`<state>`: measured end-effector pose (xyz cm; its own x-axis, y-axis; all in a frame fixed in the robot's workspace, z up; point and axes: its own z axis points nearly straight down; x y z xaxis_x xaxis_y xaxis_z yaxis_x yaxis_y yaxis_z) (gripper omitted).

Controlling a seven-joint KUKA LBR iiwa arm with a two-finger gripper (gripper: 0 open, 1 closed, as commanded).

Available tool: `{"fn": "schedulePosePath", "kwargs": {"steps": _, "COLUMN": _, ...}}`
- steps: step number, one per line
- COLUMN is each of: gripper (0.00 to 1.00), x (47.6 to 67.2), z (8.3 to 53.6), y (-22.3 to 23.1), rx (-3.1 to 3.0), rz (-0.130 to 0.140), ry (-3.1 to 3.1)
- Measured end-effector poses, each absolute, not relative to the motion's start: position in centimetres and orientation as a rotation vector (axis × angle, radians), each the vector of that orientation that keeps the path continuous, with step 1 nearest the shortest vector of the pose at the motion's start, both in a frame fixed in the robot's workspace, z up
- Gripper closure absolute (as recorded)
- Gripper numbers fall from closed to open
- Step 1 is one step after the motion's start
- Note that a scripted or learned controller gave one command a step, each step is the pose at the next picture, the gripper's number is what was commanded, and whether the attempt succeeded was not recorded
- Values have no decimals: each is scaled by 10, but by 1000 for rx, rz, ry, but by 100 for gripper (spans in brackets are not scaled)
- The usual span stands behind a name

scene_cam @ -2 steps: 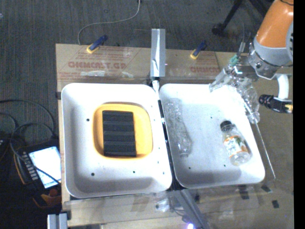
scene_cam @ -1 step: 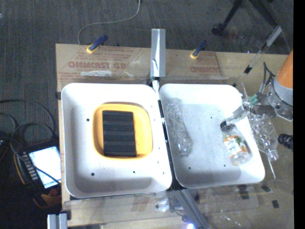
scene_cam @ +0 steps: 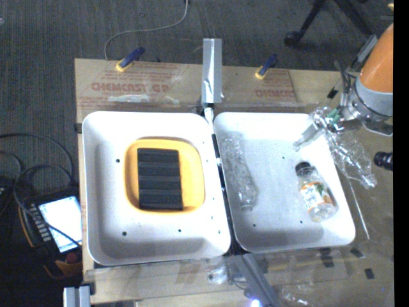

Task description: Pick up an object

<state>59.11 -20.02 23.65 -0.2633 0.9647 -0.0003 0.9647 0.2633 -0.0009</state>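
In the right bin (scene_cam: 281,235), a small bottle (scene_cam: 314,194) with a black cap and an orange label lies near the right wall. A clear plastic bottle (scene_cam: 238,170) lies along that bin's left wall. The left bin (scene_cam: 102,235) holds a yellow pad carrying a black ridged block (scene_cam: 160,178). My gripper (scene_cam: 314,130) hangs over the right bin's far right corner, above and beyond the small bottle. A crumpled clear plastic piece (scene_cam: 350,153) drapes over the right rim just beside the gripper; I cannot tell whether it is held.
Two blue-and-yellow clamps (scene_cam: 130,58) (scene_cam: 267,64) and an upright metal bar (scene_cam: 211,75) stand behind the bins on the cardboard sheet. A lit handheld screen (scene_cam: 61,217) with cables lies on the floor at the left. A chair base (scene_cam: 332,5) is at the top right.
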Motion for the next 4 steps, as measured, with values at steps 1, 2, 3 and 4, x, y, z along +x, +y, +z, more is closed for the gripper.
{"fn": "schedulePosePath", "kwargs": {"steps": 1, "gripper": 0, "x": 588, "z": 123, "y": -223, "rx": -1785, "rz": 0, "ry": -2584}}
{"fn": "schedulePosePath", "kwargs": {"steps": 2, "gripper": 0, "x": 608, "z": 92, "y": -218, "rx": -1713, "rz": -13, "ry": -2641}}
{"fn": "schedulePosePath", "kwargs": {"steps": 3, "gripper": 0, "x": 534, "z": 98, "y": -220, "rx": -1728, "rz": -26, "ry": -2666}}
{"fn": "schedulePosePath", "kwargs": {"steps": 4, "gripper": 0, "x": 561, "z": 103, "y": -217, "rx": -1976, "rz": -8, "ry": -2435}}
